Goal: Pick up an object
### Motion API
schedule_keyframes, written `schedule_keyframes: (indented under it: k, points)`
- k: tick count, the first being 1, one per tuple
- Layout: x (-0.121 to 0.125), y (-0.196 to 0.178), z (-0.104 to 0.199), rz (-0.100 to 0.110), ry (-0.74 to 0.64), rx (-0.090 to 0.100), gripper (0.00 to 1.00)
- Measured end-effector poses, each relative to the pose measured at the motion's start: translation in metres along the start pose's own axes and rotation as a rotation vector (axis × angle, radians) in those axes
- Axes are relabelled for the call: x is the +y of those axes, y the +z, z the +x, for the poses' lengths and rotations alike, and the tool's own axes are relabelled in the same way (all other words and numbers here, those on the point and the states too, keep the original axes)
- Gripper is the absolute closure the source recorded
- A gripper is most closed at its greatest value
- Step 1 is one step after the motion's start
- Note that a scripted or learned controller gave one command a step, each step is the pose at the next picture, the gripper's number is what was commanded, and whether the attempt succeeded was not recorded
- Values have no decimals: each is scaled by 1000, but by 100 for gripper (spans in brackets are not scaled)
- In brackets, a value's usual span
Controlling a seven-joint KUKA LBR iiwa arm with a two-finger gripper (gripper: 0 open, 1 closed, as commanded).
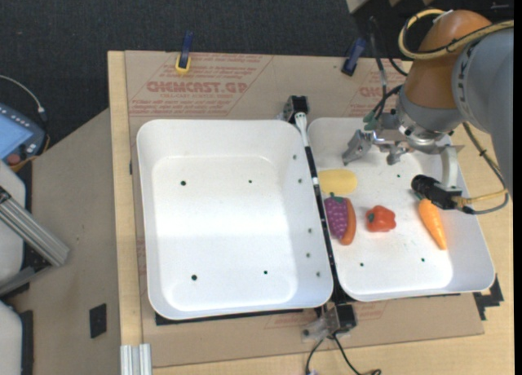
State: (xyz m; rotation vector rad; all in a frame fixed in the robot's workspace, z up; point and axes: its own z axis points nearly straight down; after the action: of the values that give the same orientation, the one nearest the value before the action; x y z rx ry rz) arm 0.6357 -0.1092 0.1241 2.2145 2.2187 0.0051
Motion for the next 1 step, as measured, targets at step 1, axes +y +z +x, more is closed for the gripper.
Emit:
schedule_keyframes:
  k: [1]
  points:
    - [-18,-65,66,1,-4,4,0]
